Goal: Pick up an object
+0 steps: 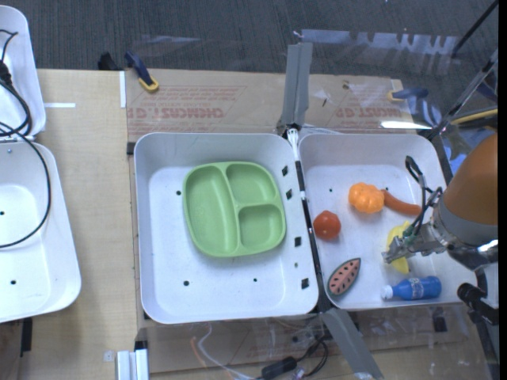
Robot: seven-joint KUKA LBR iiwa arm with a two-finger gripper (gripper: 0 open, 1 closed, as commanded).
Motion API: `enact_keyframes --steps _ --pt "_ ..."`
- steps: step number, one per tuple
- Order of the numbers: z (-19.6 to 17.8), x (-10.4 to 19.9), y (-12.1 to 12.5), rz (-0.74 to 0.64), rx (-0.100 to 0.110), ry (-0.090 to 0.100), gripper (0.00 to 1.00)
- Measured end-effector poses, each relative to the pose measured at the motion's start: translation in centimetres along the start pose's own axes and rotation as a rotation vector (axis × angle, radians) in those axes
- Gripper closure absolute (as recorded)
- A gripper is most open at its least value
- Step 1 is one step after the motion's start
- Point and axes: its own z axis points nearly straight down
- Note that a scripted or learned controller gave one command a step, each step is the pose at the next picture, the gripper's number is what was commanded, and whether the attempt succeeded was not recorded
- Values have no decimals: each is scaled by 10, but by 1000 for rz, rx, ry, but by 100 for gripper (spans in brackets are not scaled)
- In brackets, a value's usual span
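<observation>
- Pincer (396, 252): low in the right bin (348, 153), at the end of the arm (475, 192) that enters from the right; its metal tips lie over a yellow object (398, 234). Whether the tips are released or clenched cannot be told from here, and nothing is seen gripped between them.
- Yellow object: partly hidden under the pincer, so its kind cannot be told; it sits towards the bin's right side.
- Blue bottle (416, 289): lying on its side just below the pincer, near the bin's front right corner.
- Orange fruit (365, 198): up and to the left of the pincer, with a carrot (401, 205) touching its right side.
- Tomato (327, 225): left of the pincer, near the wall between the bins.
- Watermelon slice (344, 276): flat on the bin floor, below the tomato.
- Left bin (158, 275): holds a green plate (234, 207) with three compartments, lying flat near its middle.
- Tabletop (95, 117): carries both bins side by side.
</observation>
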Motion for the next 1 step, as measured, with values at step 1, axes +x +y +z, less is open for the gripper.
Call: enact_keyframes --steps 1 --pt "-79 64 44 102 -1 -2 100"
